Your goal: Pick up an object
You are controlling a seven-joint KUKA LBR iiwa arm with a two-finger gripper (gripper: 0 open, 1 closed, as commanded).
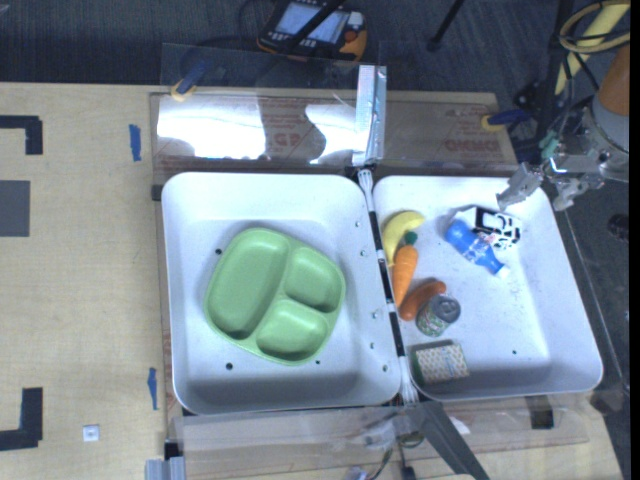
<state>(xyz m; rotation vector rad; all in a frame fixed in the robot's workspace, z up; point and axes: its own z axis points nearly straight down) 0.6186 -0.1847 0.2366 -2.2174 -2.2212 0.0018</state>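
arm: grey arm comes in from the right edge, far-right corner of the scene, above the far rim of the right bin
gripper [533,184]: sits at the far right corner of the right bin, just over its rim, tilted toward the left
jaws: cannot tell how far open; nothing seen between them
right bin [560,308]: shallow white bin, right half of the table, holds all the small items
left bin [190,218]: shallow white bin, touching the right bin along the middle divider
green tray [275,293]: light green plate with three compartments, lies flat in the middle of the left bin, turned at a slant
banana [399,227]: yellow, far left part of the right bin, close to the divider
carrot [404,271]: orange with green top, just near of the banana, touching it at the green end, runs along the divider
can [438,313]: small tin lying on its side, metal end facing up-right, near of the carrot; a red-orange item touches it on its left, kind unclear
blue packet [474,243]: blue wrapper, far middle of the right bin, near the gripper but apart from it
black-and-white item [499,227]: small, patterned, touching the blue packet on its far right side
sponge [440,361]: tan-green flat pad, near left corner of the right bin, near of the can
table [80,268]: light wood surface, black markers and blue tape bits at left
clear panel [260,118]: shiny sheet standing behind the left bin, far side
handheld controller [310,26]: dark unit with lit screen, on the floor beyond the table
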